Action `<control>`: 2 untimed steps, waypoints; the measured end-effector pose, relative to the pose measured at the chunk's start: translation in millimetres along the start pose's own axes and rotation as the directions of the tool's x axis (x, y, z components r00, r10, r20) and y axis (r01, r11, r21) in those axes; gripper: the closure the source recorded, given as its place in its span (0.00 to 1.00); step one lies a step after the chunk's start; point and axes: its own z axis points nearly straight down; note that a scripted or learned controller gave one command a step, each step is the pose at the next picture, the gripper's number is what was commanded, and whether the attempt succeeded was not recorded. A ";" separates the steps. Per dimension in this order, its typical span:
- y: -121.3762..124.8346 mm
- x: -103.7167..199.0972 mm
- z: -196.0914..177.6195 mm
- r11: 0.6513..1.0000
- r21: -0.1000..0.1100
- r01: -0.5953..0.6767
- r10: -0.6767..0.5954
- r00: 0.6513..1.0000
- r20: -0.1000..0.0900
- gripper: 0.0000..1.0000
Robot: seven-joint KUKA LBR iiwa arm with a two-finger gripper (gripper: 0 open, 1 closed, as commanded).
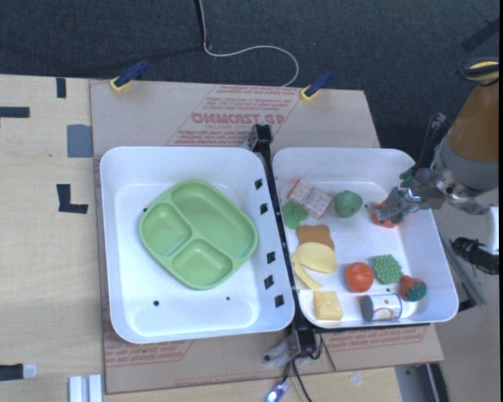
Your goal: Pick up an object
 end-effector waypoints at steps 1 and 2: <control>0.8 0.5 -20.7 1.000 0.002 0.000 0.000 1.000 -0.001 1.00; -2.8 47.3 -16.2 1.000 0.005 0.004 -0.004 1.000 -0.003 1.00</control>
